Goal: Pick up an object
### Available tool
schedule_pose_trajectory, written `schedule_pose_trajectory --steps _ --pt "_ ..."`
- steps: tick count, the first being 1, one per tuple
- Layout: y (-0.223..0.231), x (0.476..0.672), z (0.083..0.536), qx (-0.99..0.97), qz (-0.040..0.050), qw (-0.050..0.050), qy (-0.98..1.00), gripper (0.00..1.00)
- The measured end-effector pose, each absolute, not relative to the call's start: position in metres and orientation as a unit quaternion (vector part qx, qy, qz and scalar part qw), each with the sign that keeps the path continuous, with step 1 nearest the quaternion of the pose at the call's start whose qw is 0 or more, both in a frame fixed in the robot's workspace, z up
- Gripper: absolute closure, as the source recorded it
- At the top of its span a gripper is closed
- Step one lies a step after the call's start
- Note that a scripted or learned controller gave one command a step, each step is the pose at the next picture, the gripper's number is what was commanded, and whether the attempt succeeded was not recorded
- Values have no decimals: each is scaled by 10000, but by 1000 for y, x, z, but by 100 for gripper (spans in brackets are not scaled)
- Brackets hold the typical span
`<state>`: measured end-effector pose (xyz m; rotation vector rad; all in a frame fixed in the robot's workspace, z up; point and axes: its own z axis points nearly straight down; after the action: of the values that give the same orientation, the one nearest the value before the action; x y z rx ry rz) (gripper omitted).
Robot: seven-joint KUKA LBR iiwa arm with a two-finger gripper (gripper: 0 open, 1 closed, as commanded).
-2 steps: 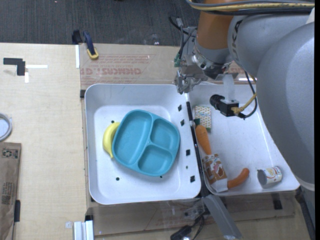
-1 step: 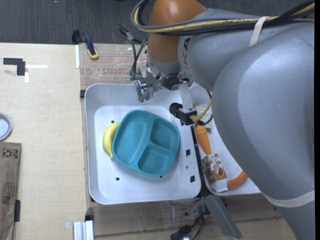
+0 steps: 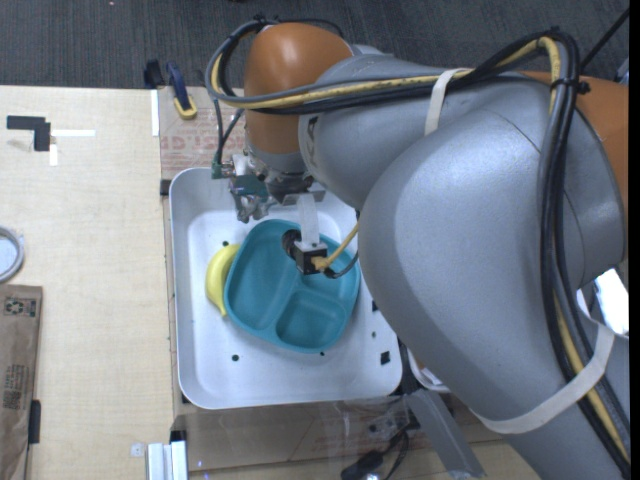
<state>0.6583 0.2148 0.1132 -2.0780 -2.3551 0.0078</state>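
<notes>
While the gripper (image 3: 252, 200) is hovering low over the white bin (image 3: 210, 368), step in hand: it is seemingly lining up on something to lift.
Grip state: the wrist is blocking the view, so how far open the gripper is, and whether it has hold of anything, cannot be told.
Nearest object: the teal plate (image 3: 270, 293) is lying flat in the bin's middle, with its 11 o'clock rim sitting just under the gripper.
Other object: the yellow banana (image 3: 216, 273) is lying at the plate's 9 o'clock, pressed against its rim.
Doing it well: the grip is probably needing to straddle the plate's thin raised rim squarely. Otherwise the gripper is needing to shift toward 8 o'clock and close across the banana's narrow width.
Materials: the plate is looking like smooth, hard plastic, rounded, with moulded compartments, and likely slippery. The banana is looking curved and matte, likely easier to pinch. The bin is looking glossy, with shallow walls.
</notes>
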Motion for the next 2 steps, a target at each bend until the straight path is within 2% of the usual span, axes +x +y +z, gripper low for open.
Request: schedule_pose_trajectory --steps 1,2 --pt "217 659 200 -7066 6 -9 -7076 100" --pt "222 659 141 -7481 28 2 -6635 100"
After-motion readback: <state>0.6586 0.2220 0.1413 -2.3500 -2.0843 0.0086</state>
